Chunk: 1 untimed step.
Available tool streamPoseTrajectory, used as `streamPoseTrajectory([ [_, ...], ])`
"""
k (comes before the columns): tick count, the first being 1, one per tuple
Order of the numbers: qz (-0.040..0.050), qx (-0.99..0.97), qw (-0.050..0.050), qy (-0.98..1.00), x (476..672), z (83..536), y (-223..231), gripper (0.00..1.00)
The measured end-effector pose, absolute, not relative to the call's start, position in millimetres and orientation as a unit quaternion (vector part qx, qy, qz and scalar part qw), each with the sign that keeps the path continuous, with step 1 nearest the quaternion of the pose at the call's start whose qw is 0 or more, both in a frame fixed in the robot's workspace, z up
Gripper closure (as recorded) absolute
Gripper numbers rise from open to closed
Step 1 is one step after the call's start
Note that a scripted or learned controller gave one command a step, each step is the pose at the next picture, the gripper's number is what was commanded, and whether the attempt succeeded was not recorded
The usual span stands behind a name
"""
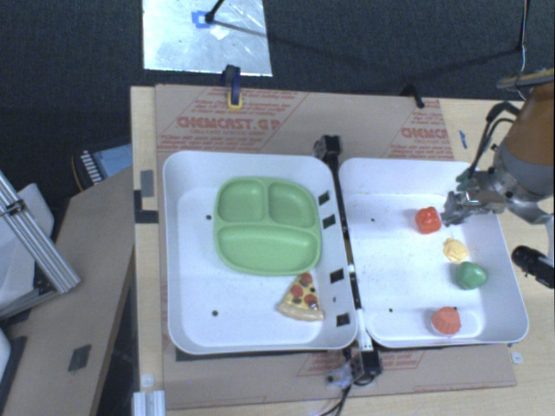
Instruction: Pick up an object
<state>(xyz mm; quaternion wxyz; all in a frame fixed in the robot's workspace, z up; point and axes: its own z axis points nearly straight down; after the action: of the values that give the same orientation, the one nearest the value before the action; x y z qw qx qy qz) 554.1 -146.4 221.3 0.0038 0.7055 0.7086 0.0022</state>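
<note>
Objects: four small toy foods are seen in the right bin (381, 258), none of them between the fingers.
Red piece (427, 220): found in the upper middle of the right bin, just beside the gripper (453, 210), on its left.
Yellow piece (455, 250): placed below the red piece, toward the bin's right wall.
Green piece (472, 276): set just beneath the yellow piece, close to it.
Orange-red piece (446, 320): located near the front edge of the right bin, apart from the other three.
Gripper: positioned over the upper right part of the right bin, pointing toward the red piece; whether contact is made cannot be told.
Fingers: whether they are apart or together cannot be told, as they are small and blurred.
Arm (529, 159): seen reaching in over the right edge of the surface (143, 137), grey with an orange band.
Left bin (186, 319): a green divided plate (265, 224) is held in its middle, and a toy pizza slice (302, 298) is laid just below the plate's lower right corner.
Bins: placed side by side on brown printed cardboard (286, 115), which covers the surface.
</note>
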Motion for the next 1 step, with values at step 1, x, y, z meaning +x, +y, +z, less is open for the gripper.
streamPoseTrajectory([
  [1,0.0018,0.706,0.003,0.709,549.3,267.5,-148.6,1.00],
])
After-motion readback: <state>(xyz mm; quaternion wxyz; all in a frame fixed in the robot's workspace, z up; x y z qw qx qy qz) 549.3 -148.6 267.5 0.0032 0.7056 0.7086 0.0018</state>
